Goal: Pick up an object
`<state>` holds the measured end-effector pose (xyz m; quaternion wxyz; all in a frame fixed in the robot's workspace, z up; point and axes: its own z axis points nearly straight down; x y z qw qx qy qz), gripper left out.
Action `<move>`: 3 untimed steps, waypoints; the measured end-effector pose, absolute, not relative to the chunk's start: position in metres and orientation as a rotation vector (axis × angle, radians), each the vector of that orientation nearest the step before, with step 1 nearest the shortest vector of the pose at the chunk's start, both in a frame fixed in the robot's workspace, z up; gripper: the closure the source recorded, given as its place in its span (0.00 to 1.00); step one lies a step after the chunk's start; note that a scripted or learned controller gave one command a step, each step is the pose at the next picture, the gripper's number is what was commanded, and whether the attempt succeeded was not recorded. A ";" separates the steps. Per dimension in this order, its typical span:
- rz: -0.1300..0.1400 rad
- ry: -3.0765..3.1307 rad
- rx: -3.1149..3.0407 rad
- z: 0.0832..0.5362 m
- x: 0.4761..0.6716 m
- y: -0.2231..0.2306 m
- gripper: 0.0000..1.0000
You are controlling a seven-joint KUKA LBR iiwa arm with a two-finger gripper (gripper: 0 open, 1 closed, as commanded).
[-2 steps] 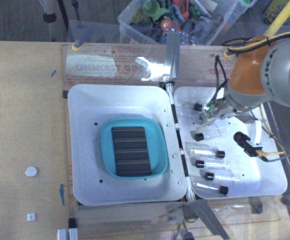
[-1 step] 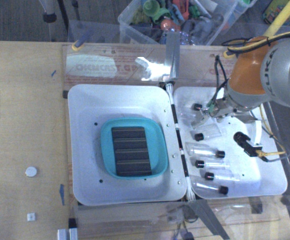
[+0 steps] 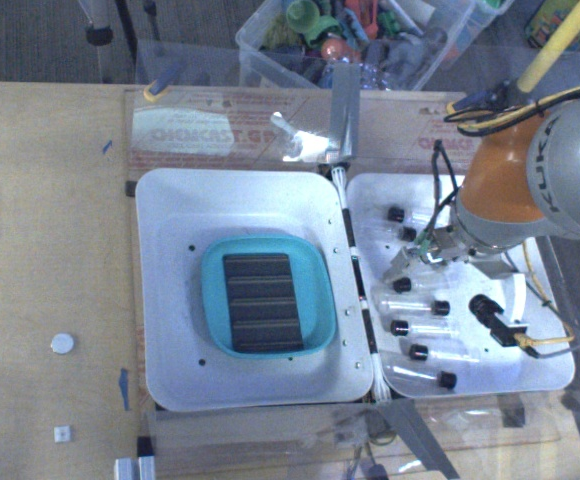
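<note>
Two white bins sit side by side on the counter (image 3: 40,218). The left bin (image 3: 170,228) has a teal dish (image 3: 315,303) at its ctr, w/ a dark ribbed block (image 3: 262,303) lying flat inside it.

The right bin (image 3: 548,363) holds several clear vials (image 3: 400,326) w/ black caps, all lying down and scattered over its left half. Two are toward the far side, one is mid-bin by the left wall, and the rest are spread toward the near edge.

The arm (image 3: 515,183), grey w/ an orange band, comes in from the right over the right bin. Its end effector (image 3: 422,255) is down in the left-middle of that bin, among the vials and near the mid-bin one (image 3: 401,285). Can't tell whether it is released or clenched.

Beyond the bins' far edge lies cardboard (image 3: 220,128) under shiny film. Farther back stands a clear tote (image 3: 370,18) of coloured plastic bits. A small white disc (image 3: 62,343) lies on the counter, well left of the bins.
</note>
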<state>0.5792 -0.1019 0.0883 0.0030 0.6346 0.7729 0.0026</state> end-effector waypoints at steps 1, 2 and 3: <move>0.014 2.417 1.989 0.100 0.581 -0.103 1.00; 0.014 2.417 1.989 0.100 0.581 -0.103 0.00; 0.018 2.412 1.989 0.110 0.582 -0.104 1.00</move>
